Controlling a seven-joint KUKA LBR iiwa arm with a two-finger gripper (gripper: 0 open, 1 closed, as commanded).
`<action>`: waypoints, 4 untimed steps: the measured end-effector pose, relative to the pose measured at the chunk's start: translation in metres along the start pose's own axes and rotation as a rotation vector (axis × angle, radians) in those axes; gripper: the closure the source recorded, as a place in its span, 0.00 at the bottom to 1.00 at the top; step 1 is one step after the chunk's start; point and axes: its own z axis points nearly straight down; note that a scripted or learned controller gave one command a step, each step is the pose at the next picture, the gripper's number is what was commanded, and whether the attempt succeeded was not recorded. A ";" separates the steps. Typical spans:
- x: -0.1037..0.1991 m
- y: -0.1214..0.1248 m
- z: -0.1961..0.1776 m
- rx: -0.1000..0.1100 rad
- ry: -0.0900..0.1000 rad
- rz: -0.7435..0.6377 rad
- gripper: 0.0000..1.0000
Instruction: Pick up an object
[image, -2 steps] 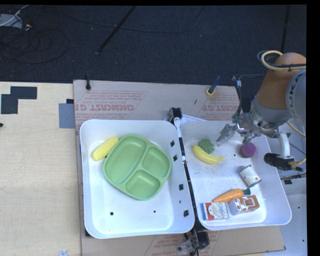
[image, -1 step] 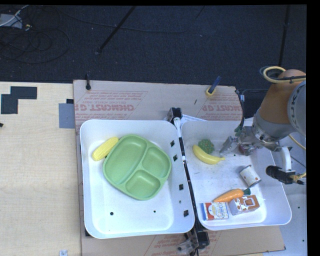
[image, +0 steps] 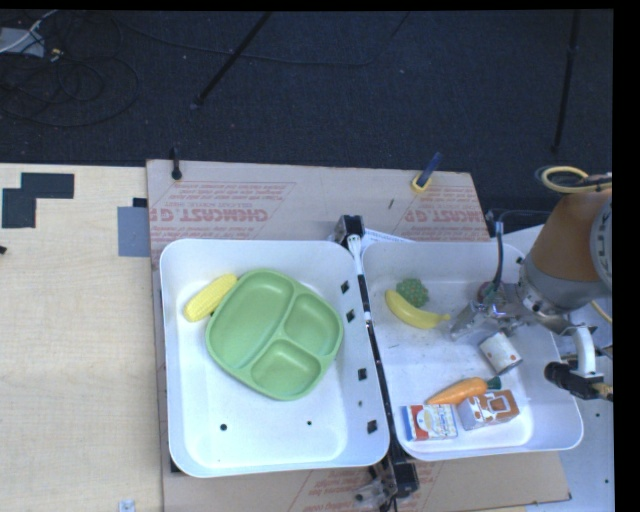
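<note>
Nearest the camera, a flat red-and-white carton (image: 463, 414) is seen beside an orange toy carrot (image: 457, 391). Whether the metal two-finger gripper (image: 488, 312) is parted cannot be told, possibly for blur.

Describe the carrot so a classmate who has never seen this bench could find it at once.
Look in the right-hand white bin, near its front edge. The carrot lies there, just above two flat cartons. It is the one orange, tapered thing with a green tip, unlike the yellow banana farther back.
</note>
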 end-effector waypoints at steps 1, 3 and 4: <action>0.000 -0.048 0.000 0.000 0.001 0.001 0.00; 0.116 -0.030 -0.002 -0.006 0.002 -0.002 1.00; 0.186 -0.004 -0.100 -0.002 0.000 -0.002 1.00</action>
